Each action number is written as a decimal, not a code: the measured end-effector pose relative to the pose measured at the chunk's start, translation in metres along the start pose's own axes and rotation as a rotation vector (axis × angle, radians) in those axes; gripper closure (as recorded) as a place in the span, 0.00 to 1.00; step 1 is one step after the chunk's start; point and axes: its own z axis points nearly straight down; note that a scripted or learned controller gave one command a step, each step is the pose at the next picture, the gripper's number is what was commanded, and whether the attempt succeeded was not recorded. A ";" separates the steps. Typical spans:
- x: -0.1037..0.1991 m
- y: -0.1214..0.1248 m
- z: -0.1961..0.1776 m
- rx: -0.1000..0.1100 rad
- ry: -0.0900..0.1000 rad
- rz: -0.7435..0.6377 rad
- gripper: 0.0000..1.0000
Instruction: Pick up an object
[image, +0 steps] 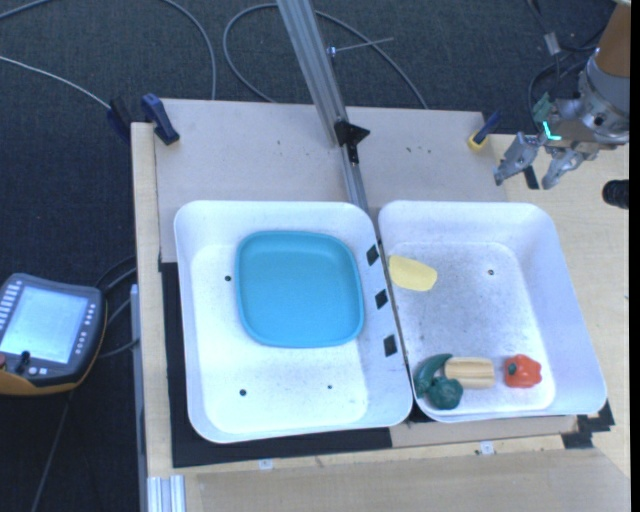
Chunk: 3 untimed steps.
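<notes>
My gripper (536, 168) hangs above the bench just behind the right bin's (560, 250) far edge, at the upper right. Its fingers are spread apart with nothing between them. In the right bin lie a yellow piece (412, 273) by the left wall, and along the near wall a dark green vegetable (438, 381), a tan wooden cylinder (470, 372) and a red tomato-like piece (521, 371). The left bin (200, 300) holds a blue square plate (299, 288).
A slanted metal pole (322, 90) runs from the top down to the gap between the bins. A blue clamp (159, 117) and a yellow clamp (481, 133) sit on the bench's back edge. A teach pendant (45, 330) lies on the floor at left.
</notes>
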 end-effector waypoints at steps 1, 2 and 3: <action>0.000 0.000 0.000 0.000 0.000 0.000 0.00; 0.001 -0.003 0.042 0.004 0.001 0.000 0.00; 0.003 -0.003 0.085 0.004 0.001 0.000 0.00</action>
